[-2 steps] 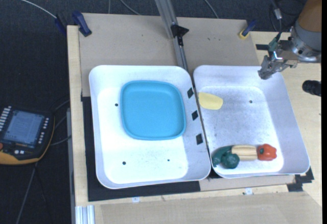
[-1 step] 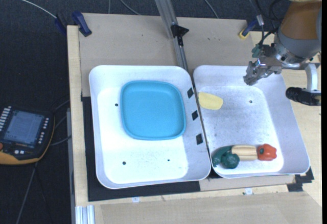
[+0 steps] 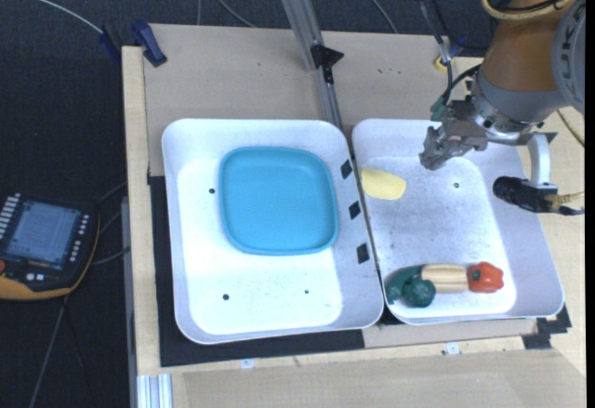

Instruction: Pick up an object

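In the right bin (image 3: 521,239) a pale yellow lemon-shaped object (image 3: 383,183) lies near the left wall. Along the bin's front edge sit a dark green object (image 3: 411,289), a tan cylinder (image 3: 444,278) and a red tomato-like object (image 3: 484,277), side by side. My gripper (image 3: 435,153) hangs over the far part of the right bin, right of the yellow object and apart from it. Nothing shows between its tips, and their spacing is too small to read.
The left bin (image 3: 191,239) holds a blue square plate (image 3: 278,199). A metal pole (image 3: 302,6) slants down to the gap between the bins. A teach pendant (image 3: 42,239) lies off the bench at the left. A black cable connector (image 3: 521,192) sits over the right bin's right side.
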{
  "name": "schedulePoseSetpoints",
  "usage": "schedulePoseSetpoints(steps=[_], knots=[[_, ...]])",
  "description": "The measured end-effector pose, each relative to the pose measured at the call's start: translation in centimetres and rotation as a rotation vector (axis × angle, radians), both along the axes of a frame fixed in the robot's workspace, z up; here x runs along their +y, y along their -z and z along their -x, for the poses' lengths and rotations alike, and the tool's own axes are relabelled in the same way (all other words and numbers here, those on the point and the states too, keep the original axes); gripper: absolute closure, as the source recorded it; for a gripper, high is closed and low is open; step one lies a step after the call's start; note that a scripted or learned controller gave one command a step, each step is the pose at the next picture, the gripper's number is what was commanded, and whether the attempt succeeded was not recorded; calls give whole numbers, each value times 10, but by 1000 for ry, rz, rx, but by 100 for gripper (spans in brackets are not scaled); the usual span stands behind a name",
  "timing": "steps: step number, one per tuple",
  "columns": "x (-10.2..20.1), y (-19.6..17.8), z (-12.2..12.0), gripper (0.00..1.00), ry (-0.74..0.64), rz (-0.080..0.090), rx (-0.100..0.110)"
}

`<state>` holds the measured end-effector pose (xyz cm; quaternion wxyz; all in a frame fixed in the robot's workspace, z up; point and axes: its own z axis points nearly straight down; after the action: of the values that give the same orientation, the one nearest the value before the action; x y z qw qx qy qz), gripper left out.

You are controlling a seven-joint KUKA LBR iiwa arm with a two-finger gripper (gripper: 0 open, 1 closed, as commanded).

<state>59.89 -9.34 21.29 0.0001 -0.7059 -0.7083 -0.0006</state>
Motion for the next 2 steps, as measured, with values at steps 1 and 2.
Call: schedulePoseSetpoints(steps=[1,2], knots=[[50,-7,7,100,-1,-1,0],[95,-23,27,100,-1,-1,-1]])
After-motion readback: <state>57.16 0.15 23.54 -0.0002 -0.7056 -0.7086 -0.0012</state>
